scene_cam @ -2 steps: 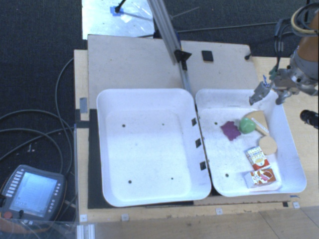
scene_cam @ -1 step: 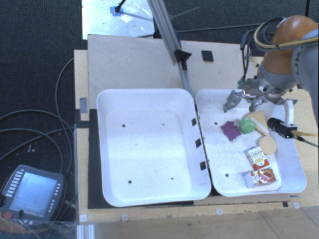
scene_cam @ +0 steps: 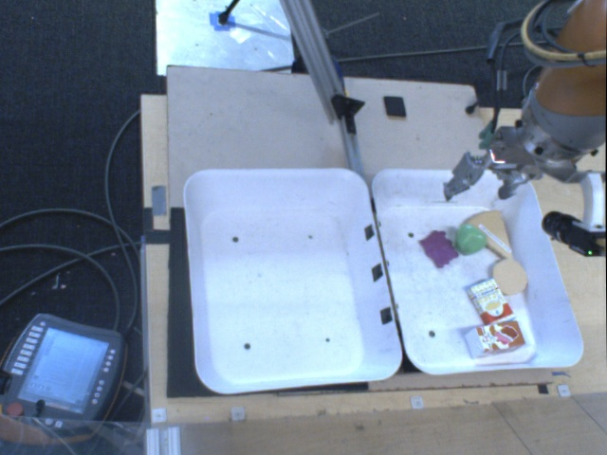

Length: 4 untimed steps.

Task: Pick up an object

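We see the grey two-finger hand point(scene_cam: 484, 180) hanging over the right shallow white bin's point(scene_cam: 417, 349) far edge, fingers spread, gripping nothing. Below it lie a purple flat piece point(scene_cam: 438, 248), a green ball point(scene_cam: 470, 239), a tan wedge point(scene_cam: 492, 224), a tan disc point(scene_cam: 509, 276) and two red-and-white packets point(scene_cam: 487, 299).

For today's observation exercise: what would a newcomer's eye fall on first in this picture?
Probably the small bright cluster in the right bin: a green ball beside a purple piece, with red-and-white packets nearer the front. Next, the gripper open above that bin's far edge.
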Tool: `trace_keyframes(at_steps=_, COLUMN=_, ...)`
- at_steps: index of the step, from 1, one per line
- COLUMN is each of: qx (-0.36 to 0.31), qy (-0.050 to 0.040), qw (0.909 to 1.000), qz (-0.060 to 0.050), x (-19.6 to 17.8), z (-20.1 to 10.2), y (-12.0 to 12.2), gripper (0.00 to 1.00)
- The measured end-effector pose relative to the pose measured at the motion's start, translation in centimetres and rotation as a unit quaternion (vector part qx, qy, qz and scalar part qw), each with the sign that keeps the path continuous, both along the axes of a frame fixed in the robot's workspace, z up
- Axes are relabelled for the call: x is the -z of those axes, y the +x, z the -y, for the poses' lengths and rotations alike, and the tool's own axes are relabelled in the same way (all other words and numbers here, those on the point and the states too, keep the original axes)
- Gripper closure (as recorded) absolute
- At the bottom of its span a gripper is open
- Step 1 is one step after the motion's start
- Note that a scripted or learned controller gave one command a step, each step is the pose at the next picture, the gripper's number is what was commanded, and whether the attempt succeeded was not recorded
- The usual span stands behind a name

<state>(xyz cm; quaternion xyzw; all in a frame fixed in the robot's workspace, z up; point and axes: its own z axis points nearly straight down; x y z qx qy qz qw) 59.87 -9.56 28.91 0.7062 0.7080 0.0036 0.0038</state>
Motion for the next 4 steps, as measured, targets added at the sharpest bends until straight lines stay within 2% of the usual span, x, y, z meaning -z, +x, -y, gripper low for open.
trace_keyframes(at_steps=1, qx=-0.001, qy=0.0007, qw=1.0, qz=-0.008, x=7.9, z=-5.3, y=-1.7, gripper=0.0)
trace_keyframes(at_steps=2, qx=0.004, qy=-0.0012, qw=1.0, qz=-0.003, x=1.8, z=5.7, y=7.0, gripper=0.0)
trace_keyframes(at_steps=3, qx=0.0, qy=0.0005, qw=1.0, qz=-0.006, x=4.8, z=1.1, y=2.5, gripper=0.0)
trace_keyframes(at_steps=4, qx=-0.001, qy=0.0009, qw=1.0, qz=-0.007, x=10.2, z=-5.7, y=6.7, gripper=0.0)
